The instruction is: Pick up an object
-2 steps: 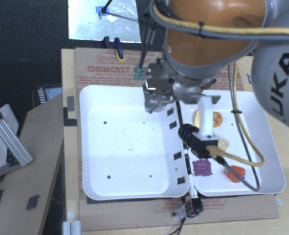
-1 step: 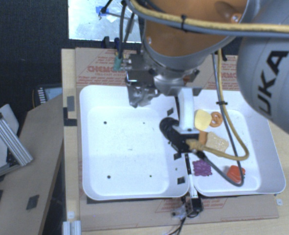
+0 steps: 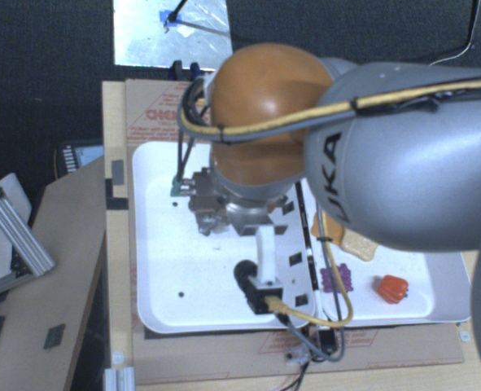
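My gripper [image 3: 214, 215] hangs low over the middle of the left white bin [image 3: 155, 243], mostly hidden under the orange wrist band and the grey arm. I see nothing held at it. In the right bin [image 3: 439, 304] lie a red-orange object [image 3: 392, 288] near the front, a small purple object [image 3: 336, 279] beside the divider, and a tan flat piece [image 3: 352, 241] partly covered by the arm.
The arm's bulk crosses the right bin from the right and hides its back part. Cardboard edges the bins at the front and left. A metal frame [image 3: 12, 226] stands off the bench at the far left.
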